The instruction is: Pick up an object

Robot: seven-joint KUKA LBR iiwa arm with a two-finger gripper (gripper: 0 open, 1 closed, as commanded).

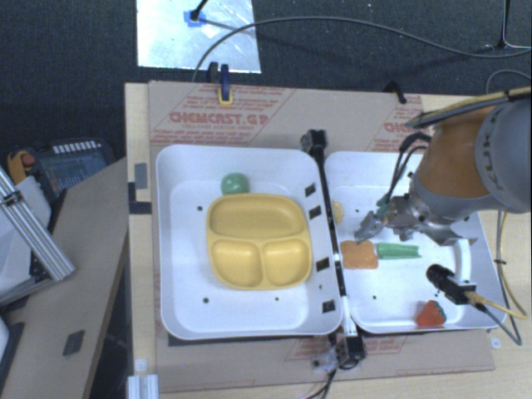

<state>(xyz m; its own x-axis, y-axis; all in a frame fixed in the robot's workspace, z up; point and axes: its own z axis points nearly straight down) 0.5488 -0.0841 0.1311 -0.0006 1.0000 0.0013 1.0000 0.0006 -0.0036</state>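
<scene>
Hovering over the flat orange piece (359,258), the two-finger gripper (368,227) — finger state unclear — probably needs to descend next.

Robotics lab: cardboard-topped bench (274,110), two white bins (179,223), loose cables (374,32), aluminium extrusion (29,223), dark carpet

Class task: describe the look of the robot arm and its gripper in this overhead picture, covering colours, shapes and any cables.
The arm is thick and rounded, grey with a broad orange band above the wrist. Dark cables loop beside the band. The gripper is a small grey metal part narrowing to a point over the right bin.
</scene>
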